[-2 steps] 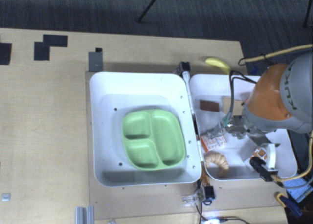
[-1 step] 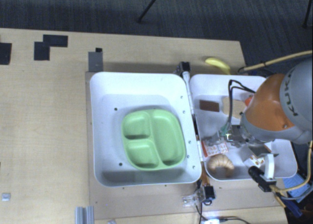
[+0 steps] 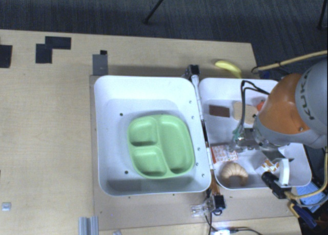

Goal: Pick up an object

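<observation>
- Tool point(image 3: 240, 137) of grey arm point(image 3: 287, 113) sits low in right white bin point(image 3: 302, 170); finger state cannot be determined.
- Tan rounded object point(image 3: 233, 173) lies near bin's front edge, beside red-printed packet point(image 3: 221, 153).
- Green divided tray point(image 3: 160, 145) occupies left white bin point(image 3: 110, 126).

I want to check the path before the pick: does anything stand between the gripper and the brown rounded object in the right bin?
The arm's wrist hides the gripper, so I cannot judge that gap. The brown rounded object lies uncovered in the right bin, beside a red-and-white packet; nothing lies on top of it.
</observation>
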{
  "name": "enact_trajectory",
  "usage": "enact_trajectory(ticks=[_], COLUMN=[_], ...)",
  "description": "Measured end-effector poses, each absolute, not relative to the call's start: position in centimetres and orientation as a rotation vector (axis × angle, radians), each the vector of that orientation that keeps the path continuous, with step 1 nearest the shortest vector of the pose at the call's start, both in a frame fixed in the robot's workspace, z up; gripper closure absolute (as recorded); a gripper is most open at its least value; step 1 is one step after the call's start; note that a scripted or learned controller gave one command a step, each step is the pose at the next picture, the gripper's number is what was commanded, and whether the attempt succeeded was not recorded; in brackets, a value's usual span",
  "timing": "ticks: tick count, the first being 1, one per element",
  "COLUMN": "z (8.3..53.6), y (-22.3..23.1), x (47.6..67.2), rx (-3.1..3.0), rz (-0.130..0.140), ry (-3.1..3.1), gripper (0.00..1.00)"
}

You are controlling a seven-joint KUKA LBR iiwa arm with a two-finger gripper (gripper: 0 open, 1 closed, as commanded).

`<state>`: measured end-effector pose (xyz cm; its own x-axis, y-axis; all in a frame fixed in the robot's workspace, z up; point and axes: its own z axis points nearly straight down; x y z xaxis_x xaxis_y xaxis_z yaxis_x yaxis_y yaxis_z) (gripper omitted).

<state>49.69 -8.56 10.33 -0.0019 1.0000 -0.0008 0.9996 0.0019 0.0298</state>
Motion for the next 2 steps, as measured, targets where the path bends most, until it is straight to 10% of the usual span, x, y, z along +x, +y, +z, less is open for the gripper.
enact_trajectory(ticks=[1, 2], z=[10.3, 11.4], y=[-8.6, -8.4], x=[49.7, 49.9], rx=[2.204, 2.201], rz=[0.031, 0.038], ry=[2.208, 2.21], gripper=[0.0, 1.0])
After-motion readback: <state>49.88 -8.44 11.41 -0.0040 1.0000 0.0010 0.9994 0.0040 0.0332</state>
